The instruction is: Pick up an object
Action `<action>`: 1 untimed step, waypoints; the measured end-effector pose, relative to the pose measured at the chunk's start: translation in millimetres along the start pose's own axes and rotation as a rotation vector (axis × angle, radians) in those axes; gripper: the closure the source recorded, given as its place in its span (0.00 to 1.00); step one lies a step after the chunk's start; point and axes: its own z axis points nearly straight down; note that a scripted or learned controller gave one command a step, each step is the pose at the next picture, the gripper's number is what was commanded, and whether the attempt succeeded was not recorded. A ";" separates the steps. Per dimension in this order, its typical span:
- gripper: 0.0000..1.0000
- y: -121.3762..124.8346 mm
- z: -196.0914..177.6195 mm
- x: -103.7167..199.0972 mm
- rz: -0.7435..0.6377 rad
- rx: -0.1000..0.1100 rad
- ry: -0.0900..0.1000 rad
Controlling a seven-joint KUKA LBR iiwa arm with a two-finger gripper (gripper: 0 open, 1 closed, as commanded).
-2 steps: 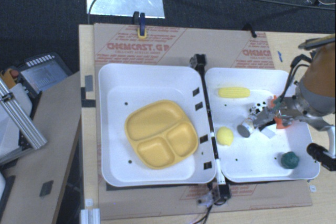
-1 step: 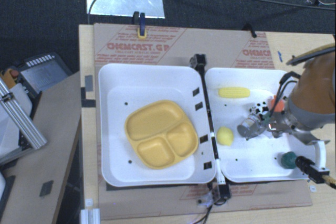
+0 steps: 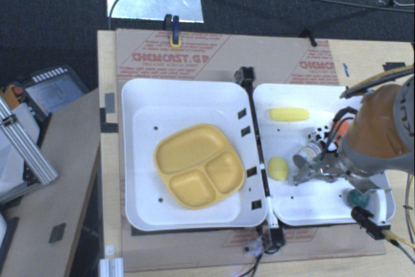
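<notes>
My gripper (image 3: 302, 167) hangs low over the middle of the right bin (image 3: 305, 212), on the grey arm with the orange band (image 3: 381, 119) coming in from the right. A small round yellow object (image 3: 278, 168) lies just left of the gripper, close to it, and I cannot tell whether they touch. Near the bin's far side lies a long yellow object (image 3: 288, 115). A black-and-white spotted item (image 3: 318, 135) and an orange piece (image 3: 340, 127) sit right behind the gripper. A teal object (image 3: 358, 198) rests near the bin's front right corner, partly under the arm.
The left bin (image 3: 139, 139) holds a yellow divided plate (image 3: 198, 165). A black divider with clips (image 3: 255, 139) runs between the two bins. Cardboard (image 3: 214, 55) lies under them, and a cable (image 3: 382, 233) trails at the front right.
</notes>
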 end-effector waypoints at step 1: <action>0.00 0.6 0.7 0.0 0.000 -0.004 -0.001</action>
